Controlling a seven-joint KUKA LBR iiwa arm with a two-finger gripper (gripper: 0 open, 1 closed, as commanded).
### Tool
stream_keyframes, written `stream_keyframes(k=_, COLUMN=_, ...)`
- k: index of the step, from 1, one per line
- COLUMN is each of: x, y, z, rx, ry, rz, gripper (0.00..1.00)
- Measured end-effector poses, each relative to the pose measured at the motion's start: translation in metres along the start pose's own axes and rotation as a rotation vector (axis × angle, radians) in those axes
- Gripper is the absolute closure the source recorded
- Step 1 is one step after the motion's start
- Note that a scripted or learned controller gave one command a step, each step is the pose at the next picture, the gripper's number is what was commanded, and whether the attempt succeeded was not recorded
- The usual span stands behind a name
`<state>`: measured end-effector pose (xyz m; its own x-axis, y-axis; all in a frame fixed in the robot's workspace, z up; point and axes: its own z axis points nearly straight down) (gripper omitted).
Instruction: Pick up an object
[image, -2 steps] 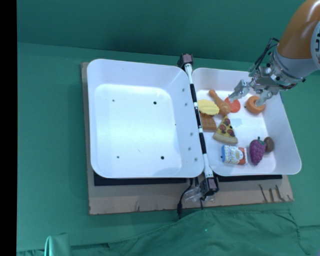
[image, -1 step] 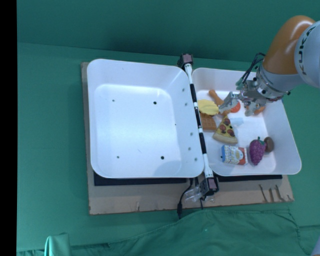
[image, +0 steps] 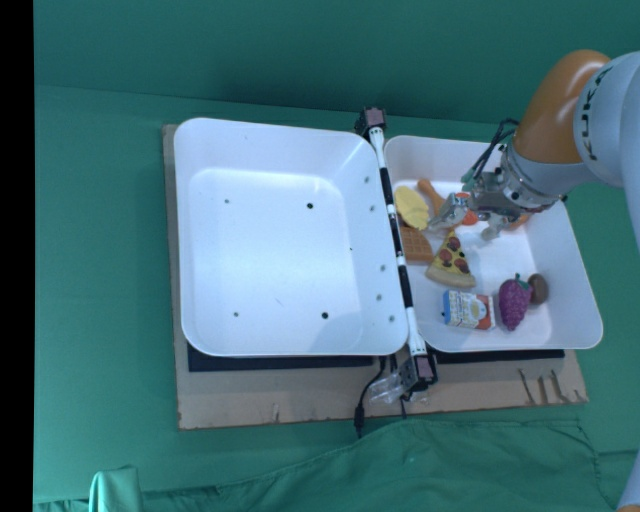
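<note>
Approach step is judged in hand: tool (image: 470, 215), jaw state indeterminable, is positioned above pizza slice (image: 451, 261) at 12 o'clock; descent and closure are required.

A green cloth-covered surface (image: 100, 250) fills the scene under even, soft light. A flat brown cardboard sheet (image: 300, 405) lies on it, and a loose fold of green fabric (image: 450, 470) bunches along the near edge.
</note>
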<state>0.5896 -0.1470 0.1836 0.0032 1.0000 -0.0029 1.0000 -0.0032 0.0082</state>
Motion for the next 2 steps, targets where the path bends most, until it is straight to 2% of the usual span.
stream_keyframes(k=1, x=-0.002, y=0.003, z=-0.016, rx=-0.014, ry=-0.005, rz=0.004, gripper=1.00)
stream_keyframes(k=2, x=-0.009, y=-0.004, z=-0.075, rx=-0.002, ry=-0.001, rz=0.001, gripper=1.00)
